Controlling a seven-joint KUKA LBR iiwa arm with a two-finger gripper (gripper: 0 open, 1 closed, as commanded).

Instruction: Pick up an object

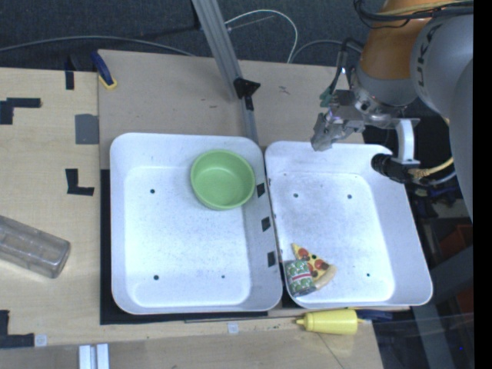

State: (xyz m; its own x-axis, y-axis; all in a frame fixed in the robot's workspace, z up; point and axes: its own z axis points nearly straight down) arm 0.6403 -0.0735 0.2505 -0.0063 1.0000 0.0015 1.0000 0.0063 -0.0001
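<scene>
A green bowl [223,179] sits in the left white bin [138,229], near its back right corner. A small pizza-slice toy [308,269] with a green patterned piece lies at the front left of the right white bin [384,229]. A yellow bottle [332,322] lies on the bench just in front of the right bin. My gripper [324,138] hangs above the right bin's back rim, far from the toy and well right of the bowl. Nothing shows between its fingers.
A grey pole [223,48] slants down to the gap between the bins at the back. A clear plastic container [31,246] lies on the bench at far left. Cables [269,21] loop behind the bins. The arm's orange band [392,41] is at upper right.
</scene>
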